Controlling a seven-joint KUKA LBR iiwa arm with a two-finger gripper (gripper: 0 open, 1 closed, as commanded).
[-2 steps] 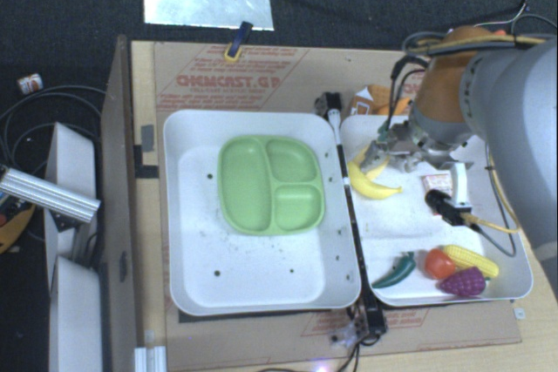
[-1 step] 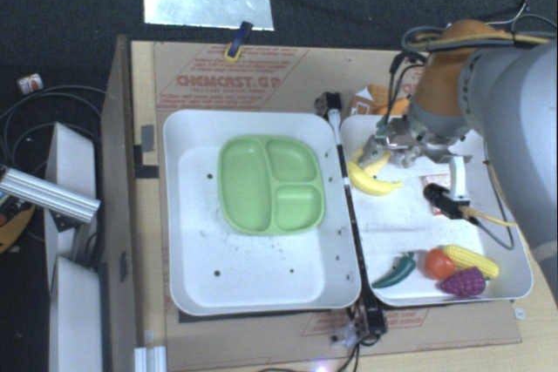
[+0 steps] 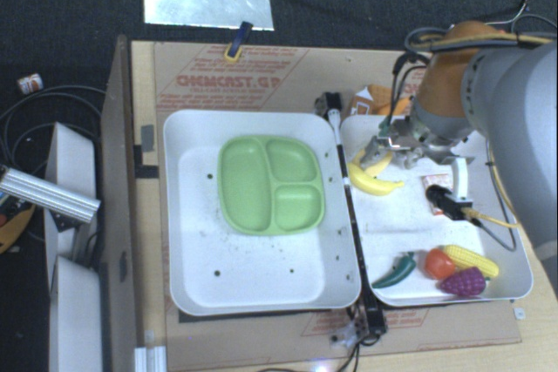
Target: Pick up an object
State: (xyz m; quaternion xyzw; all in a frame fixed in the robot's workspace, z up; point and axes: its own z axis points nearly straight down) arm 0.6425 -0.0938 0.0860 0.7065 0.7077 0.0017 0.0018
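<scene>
1. My gripper [image 3: 381, 154] hangs low over the upper left part of the right bin [image 3: 514, 274], my grey arm [image 3: 514, 100] reaching in from the right with its orange band [image 3: 453, 74] above the wrist.
2. The banana [image 3: 373, 181] lies directly under my fingers, its upper tip up against them and its curved body running down and to the right along the bin floor beside the divider between the 2 bins.
3. Whether my jaws are apart or together, I cannot tell; the wrist hardware hides the gap, and the banana is not plainly seen between them.
4. Well apart from my gripper, at the right bin's lower edge, sit 4 more toy foods: a green pepper [image 3: 394, 271], a tomato [image 3: 440, 262], a corn cob [image 3: 472, 258] and purple grapes [image 3: 463, 282].
5. The left bin [image 3: 200, 274] holds a green divided plate [image 3: 269, 185] with 3 compartments.
</scene>
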